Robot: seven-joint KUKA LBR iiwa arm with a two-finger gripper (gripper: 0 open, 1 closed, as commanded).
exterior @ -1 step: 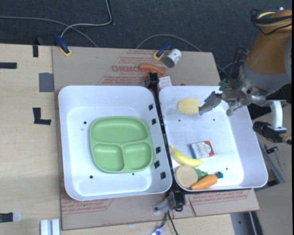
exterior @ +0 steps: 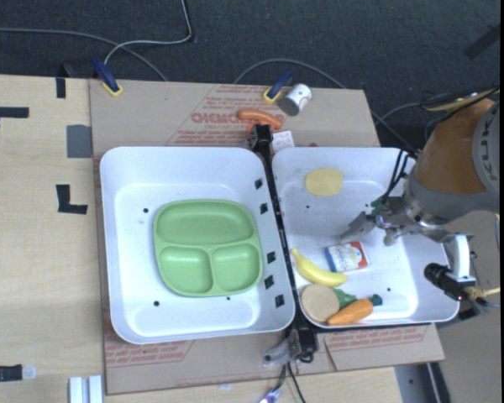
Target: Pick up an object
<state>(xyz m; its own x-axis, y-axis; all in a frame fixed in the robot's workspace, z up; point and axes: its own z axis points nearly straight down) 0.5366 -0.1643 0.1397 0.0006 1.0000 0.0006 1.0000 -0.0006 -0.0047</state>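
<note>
Banana [exterior: 317,269] lies slantwise — tip toward lower right; hand [exterior: 359,225] — grip unclear.

The grey arm comes in from the right, its orange band high at the right edge. The wrist bends down and leftward, ending in the end effector [exterior: 359,225], whose fingers point left and slightly near, held low. Whether they are parted is unclear.

Grey KUKA arm [exterior: 462,175] with rounded housing, broad orange band above the wrist, black cables alongside, slim grey metal claw [exterior: 361,225]
</note>
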